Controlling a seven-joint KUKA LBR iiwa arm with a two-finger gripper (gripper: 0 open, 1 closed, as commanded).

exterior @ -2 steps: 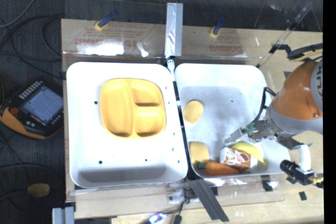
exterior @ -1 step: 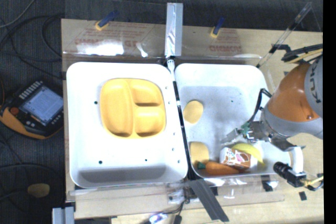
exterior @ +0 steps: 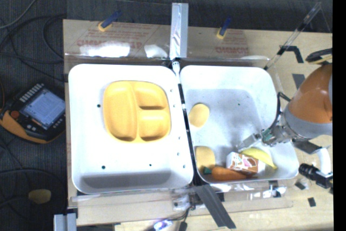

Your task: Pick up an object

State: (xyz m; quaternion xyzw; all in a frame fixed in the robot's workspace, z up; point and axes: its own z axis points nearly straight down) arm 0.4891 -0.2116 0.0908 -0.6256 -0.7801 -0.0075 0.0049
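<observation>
In the right bin [exterior: 232, 84] a pale yellow round piece [exterior: 198, 114] lies by the left wall. Along the front wall sit a second yellowish piece [exterior: 204, 156], an orange carrot [exterior: 226, 173], a small printed packet [exterior: 243, 162] and a yellow banana-like piece [exterior: 263, 157]. My gripper [exterior: 256, 140] reaches in from the right and hangs low over the right bin, just above the packet and the banana-like piece. Nothing is visibly held in it. The arm's orange band [exterior: 316, 99] stands over the bin's right wall.
The left bin [exterior: 86, 165] holds a yellow divided tray [exterior: 137, 110]. A metal divider [exterior: 179, 35] rises behind the seam between the bins. A handheld pendant [exterior: 33, 112] lies on the floor at left. Cables and clips sit along the bench's back edge.
</observation>
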